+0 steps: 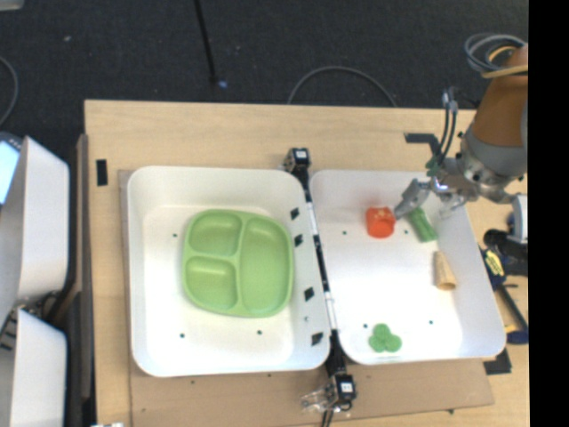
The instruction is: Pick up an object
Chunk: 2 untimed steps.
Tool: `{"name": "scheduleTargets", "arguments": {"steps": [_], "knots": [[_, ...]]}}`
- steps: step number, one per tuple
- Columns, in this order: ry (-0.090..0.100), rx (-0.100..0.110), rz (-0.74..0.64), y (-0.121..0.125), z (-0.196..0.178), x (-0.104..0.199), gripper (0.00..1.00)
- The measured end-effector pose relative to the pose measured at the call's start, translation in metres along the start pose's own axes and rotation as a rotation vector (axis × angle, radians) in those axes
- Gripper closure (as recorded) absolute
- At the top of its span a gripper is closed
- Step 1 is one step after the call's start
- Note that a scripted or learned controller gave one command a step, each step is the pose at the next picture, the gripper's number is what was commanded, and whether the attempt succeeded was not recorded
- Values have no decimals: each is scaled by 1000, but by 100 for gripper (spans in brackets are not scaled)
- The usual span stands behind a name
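A light wooden counter (222,132) carries two shallow white bins side by side, touching at the middle: the left bin (151,265) and the right bin (480,323).

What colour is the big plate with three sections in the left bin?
The divided plate is light green, seen clearly in the camera view.

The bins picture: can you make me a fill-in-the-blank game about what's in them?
1. The green tray with compartments lies in the ____ bin.
2. The toy nearest the gripper is the ____ block.
3. The small round toy to the left of that block is colored ____.
4. The green bumpy toy sits near the ____ edge of the right bin.

Missing words: left; green; red; front
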State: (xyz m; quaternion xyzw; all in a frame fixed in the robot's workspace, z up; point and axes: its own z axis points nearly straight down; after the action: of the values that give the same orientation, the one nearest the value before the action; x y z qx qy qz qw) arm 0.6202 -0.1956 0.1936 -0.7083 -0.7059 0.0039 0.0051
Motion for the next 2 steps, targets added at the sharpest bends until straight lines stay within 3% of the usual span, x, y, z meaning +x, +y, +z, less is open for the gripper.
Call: {"name": "scheduleTargets", "arguments": {"steps": [1,2], "knots": [[-3,-14,-3,3,-10,1,0],[-4,-11,-4,3,32,1,0]]}}
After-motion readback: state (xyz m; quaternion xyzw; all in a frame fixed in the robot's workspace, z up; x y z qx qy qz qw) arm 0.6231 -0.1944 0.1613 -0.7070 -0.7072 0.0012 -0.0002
